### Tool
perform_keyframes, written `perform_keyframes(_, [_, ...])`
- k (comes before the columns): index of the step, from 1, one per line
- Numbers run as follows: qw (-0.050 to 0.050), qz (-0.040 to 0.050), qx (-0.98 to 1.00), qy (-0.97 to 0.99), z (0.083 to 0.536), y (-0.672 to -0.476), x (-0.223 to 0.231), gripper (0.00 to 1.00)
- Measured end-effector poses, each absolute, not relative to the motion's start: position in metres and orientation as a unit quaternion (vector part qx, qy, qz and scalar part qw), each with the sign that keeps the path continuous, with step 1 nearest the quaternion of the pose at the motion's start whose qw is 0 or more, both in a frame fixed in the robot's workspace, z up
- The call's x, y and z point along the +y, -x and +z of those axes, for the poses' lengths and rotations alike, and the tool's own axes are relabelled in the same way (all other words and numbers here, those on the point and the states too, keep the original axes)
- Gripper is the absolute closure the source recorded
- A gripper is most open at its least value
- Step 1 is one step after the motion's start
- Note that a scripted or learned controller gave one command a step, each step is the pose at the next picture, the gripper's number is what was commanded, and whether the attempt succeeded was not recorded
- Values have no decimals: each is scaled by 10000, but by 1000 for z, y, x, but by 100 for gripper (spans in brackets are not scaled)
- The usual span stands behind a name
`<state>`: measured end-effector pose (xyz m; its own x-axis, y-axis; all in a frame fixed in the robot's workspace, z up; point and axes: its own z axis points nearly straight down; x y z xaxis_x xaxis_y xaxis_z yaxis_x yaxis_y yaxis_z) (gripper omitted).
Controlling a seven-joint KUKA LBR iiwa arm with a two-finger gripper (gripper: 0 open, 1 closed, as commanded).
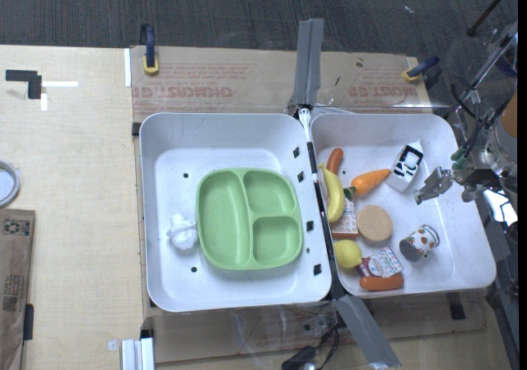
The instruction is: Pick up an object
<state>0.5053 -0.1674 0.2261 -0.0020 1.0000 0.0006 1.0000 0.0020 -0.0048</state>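
Observation:
The right bin (461,273) holds several small objects. A banana (333,193) lies by its left wall, with a red sausage (333,160) above it and a carrot (370,180) to its right. A white box with black print (405,166) sits near the back. A round tan disc (375,223), a lemon (347,254), a printed packet (383,262), another sausage (381,282) and a small patterned cup (419,241) lie toward the front. My gripper (432,185) hovers over the bin's right side, just right of the white box and above the cup, with nothing visibly held.
The left bin (156,220) bears a green divided plate (249,218) and a crumpled white lump (182,232) beside it. A grey divider post (309,63) stands between the bins at the back. Clamps (149,49) hold the cardboard behind.

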Motion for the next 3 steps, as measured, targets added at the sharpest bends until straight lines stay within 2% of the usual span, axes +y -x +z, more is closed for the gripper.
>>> perform_keyframes(1, [-2, 4, -7617, 6479, 110, -618, -179, 0])
perform_keyframes(2, [19, 20, -7613, 6483, 117, -617, -180, 100])
perform_keyframes(3, [10, 12, -7866, 6175, 242, -602, -112, 100])
